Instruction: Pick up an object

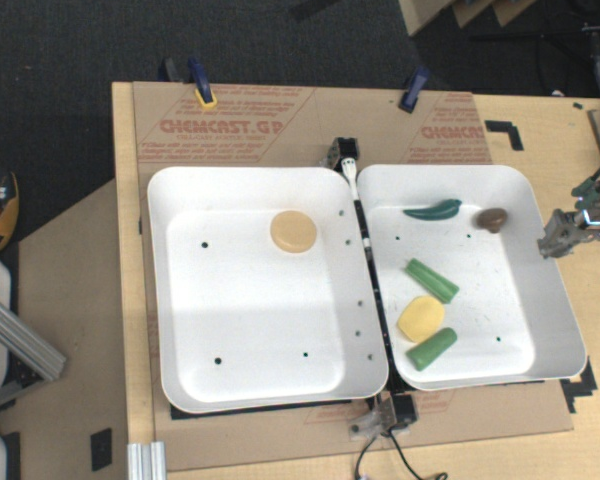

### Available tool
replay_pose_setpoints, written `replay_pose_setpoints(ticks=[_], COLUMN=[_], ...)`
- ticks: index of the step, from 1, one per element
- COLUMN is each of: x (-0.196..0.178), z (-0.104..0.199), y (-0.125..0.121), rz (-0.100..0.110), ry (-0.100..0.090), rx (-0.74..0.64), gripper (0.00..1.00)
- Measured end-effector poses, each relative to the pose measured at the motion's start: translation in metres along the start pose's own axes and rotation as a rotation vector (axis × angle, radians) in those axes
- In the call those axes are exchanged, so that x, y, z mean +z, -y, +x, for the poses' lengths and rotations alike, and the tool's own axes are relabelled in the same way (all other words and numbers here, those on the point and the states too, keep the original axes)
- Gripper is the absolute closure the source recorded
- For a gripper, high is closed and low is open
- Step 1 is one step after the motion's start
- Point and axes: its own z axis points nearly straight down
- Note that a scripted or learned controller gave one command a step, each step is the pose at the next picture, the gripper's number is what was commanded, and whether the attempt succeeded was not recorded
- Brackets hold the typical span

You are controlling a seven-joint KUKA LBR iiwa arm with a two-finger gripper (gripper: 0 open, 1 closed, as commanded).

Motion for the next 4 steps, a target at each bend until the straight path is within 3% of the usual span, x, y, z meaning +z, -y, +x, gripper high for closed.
replay_pose_setpoints(ticks=[1, 2, 3, 4], x=[-0.001, 0.027, 0.048, -0.006], z=[0.041, 0.099, 0.094, 0.149], y=[-0.001, -0.021, 0.001, -0.038], rz=[0.0, 0.003, 0.003, -0.011], ry=[0.0, -0.001, 0.001, 0.001], rx=[0.0, -0.002, 0.006, -0.003], gripper=[1.0, 1.0, 1.0, 1.0])
